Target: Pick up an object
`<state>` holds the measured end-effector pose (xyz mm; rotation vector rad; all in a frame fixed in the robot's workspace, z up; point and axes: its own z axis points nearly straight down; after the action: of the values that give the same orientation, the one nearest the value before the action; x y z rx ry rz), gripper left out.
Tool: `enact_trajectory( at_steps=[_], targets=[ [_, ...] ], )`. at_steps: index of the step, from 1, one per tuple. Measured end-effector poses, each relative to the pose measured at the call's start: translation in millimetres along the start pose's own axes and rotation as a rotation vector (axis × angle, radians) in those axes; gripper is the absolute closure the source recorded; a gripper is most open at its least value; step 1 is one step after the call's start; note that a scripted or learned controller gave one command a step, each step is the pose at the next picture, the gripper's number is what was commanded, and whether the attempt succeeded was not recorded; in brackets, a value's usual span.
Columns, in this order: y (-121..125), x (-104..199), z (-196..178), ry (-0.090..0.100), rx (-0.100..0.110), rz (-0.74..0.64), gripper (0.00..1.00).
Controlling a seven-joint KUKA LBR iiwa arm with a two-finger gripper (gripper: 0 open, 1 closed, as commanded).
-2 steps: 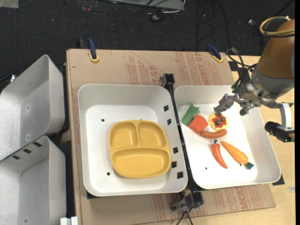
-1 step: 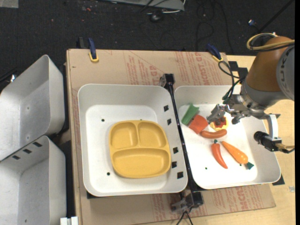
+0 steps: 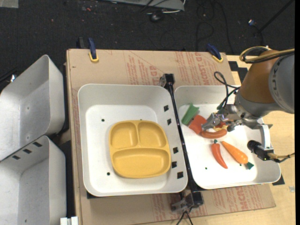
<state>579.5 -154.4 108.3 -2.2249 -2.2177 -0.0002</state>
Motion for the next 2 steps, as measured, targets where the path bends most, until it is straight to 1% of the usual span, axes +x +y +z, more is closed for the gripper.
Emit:
enact_trajectory(
  at_steps=[1, 2],
  targets=[
    [3.7, 0.3, 9.5, 0.002, -0.006, -0.003, 0.0],
    [4.9, 0.3, -1.0, -0.001, -0.013, -0.004, 1.0]
  ],
)
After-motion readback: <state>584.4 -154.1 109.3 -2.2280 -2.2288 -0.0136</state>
